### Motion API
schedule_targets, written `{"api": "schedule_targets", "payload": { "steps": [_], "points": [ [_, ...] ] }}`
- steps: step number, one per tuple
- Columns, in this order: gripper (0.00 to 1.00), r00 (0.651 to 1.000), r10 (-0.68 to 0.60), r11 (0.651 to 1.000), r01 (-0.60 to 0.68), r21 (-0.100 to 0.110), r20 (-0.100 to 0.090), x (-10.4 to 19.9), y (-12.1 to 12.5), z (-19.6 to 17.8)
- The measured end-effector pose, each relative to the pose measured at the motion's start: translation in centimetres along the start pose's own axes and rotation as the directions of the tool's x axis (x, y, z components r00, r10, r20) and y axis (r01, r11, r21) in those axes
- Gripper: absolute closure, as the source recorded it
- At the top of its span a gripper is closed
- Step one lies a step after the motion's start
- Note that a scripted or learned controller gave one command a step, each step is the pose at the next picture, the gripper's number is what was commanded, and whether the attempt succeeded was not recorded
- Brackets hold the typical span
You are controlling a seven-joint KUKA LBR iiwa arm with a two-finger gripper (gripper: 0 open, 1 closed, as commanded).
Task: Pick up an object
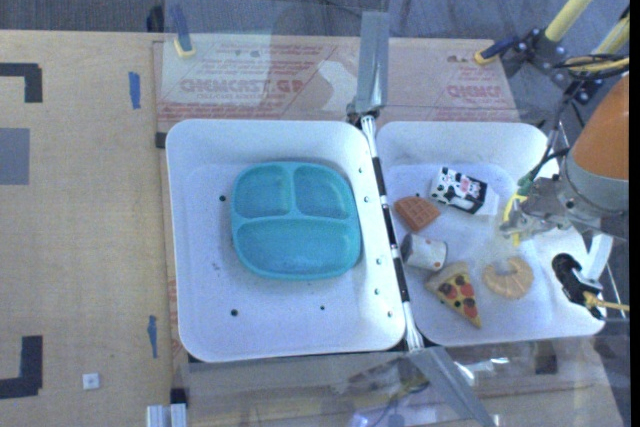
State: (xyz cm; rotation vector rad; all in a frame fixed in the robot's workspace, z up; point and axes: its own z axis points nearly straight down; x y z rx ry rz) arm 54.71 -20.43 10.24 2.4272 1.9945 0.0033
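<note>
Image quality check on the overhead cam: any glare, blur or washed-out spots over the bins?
Camera view: soft overall, with small toys like the pizza slice and cow-print block lacking fine detail; the white bins read bright and nearly featureless; a clear panel behind them throws pale reflections over the cardboard; the gripper is blurred, so its fingers can't be judged; the teal plate casts barely any shadow.
</note>
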Motion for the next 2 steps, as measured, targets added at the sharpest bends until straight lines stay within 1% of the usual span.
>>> {"api": "schedule_targets", "payload": {
  "steps": [1,2],
  "points": [
    [1.0,0.983,0.182,0.983,-0.182,0.001,0.002,7.1,1.2,-9.0],
    [1.0,0.999,0.052,0.999,-0.052,0.0,0.003,12.6,4.7,-16.7]
  ]
}}
